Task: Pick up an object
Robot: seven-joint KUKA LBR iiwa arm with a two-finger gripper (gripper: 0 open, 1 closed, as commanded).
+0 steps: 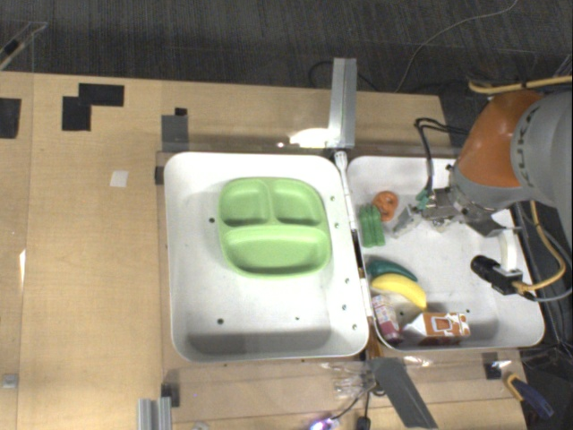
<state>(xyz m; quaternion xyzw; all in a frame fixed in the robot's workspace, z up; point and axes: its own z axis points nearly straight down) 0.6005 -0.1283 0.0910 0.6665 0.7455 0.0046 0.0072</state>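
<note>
The tool (407, 219) hangs low in the right bin (448, 271), its metal fingers apart with nothing between them. Just off its tip at 9 o'clock: one ridged green block (371, 226) and one small round orange thing (386, 203). At 6 o'clock sit one smooth yellow banana (399, 288), one dark teal curved piece (389, 268) and one brown carton (445, 326). The left bin (192, 240) holds one glossy green divided plate (272, 225), three compartments. Both bins sit on a wood surface (81, 267).

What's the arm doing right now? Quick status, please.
Gripper low in right bin, beside orange ball. Nothing held. Green block, banana close by. Green tray in left bin.
</note>
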